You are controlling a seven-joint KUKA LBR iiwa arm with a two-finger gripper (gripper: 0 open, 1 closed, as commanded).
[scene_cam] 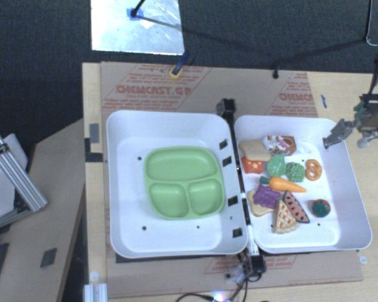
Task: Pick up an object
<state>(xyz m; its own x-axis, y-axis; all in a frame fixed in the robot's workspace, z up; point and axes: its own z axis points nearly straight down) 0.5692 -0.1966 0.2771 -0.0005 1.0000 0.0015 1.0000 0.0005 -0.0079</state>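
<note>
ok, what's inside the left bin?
The left bin holds one green divided tray, sitting flat near the middle, its three compartments bare. Whatever part of the bin floor lies under the tray is covered. The toy food is all in the right bin.

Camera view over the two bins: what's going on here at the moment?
A robot arm reaches in from the right, its gripper hovering at the upper right edge of the right bin. It holds nothing. That bin contains a cluster of toy food, including a carrot, a pretzel and a watermelon slice. The left bin holds a green divided tray. Nothing has been picked up yet.
</note>
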